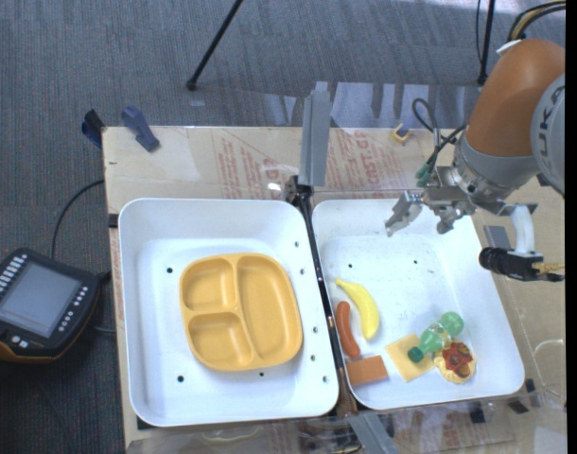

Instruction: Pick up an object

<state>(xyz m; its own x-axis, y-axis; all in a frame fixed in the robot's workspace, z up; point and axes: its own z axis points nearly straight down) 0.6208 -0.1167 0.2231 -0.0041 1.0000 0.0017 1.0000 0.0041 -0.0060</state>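
Note:
The right bin (478, 253) holds several toy foods along its near side: a yellow banana (360, 306), a red sausage (347, 328), an orange-brown block (367, 371), a yellow cheese slice (409, 358), a green bottle (436, 334) and a pizza slice with red toppings (457, 359). My gripper (423, 213) hangs open over the far part of the right bin, well above and behind the foods, with nothing between its fingers.
The left bin (147, 253) holds a yellow divided plate (239, 310). A grey post (316, 140) stands upright at the back between the bins. A teach pendant (33, 301) lies on the floor at the left.

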